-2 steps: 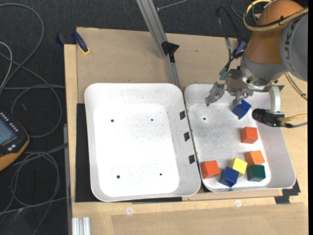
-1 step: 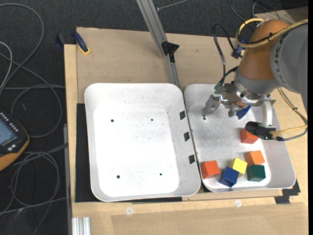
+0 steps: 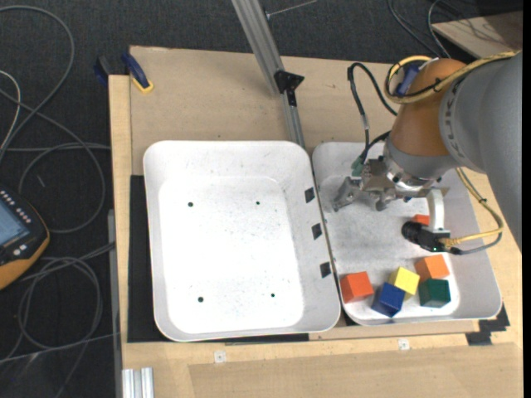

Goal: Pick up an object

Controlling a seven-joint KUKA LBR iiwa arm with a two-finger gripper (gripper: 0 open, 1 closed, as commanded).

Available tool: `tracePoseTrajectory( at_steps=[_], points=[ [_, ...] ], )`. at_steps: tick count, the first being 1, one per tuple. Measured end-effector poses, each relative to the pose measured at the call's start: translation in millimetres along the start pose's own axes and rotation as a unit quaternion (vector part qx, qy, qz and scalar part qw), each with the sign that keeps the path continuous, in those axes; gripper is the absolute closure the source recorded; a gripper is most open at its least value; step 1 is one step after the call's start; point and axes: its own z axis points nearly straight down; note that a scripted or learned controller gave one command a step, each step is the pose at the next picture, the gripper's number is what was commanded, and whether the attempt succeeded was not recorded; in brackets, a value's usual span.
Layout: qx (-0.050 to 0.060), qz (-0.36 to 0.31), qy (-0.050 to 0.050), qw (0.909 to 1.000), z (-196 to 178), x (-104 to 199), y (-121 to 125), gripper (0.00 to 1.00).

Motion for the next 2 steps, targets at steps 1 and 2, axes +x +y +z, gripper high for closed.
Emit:
tracePoseTrajectory(
  at_steps=[1, 2],
  points=[
    [-0.004, 0.000, 0.000, 1.0000, -14.9, 0.1, 2.2, 1.00],
    [-0.007, -0.001, -0.001, 1.0000, -79.2, 4.5, 3.0, 1.00]
  ],
)
